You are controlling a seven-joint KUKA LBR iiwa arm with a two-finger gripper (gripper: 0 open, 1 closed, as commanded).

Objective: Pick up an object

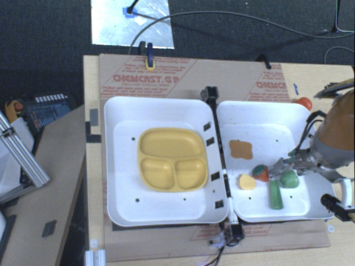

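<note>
Your left bin (119, 165) carries a yellow tray (171, 158) with three compartments, lying flat in the middle. Move across to the right bin (260, 115): a brown slab (241, 149) sits upper left, a yellow piece (247, 182) lower down, then a red-and-green piece (260, 172) just beside it. A green stick (275, 195) lies below a green lump (288, 179). Your gripper (282, 168) hangs low right over that cluster; you cannot tell its grip from here.
</note>
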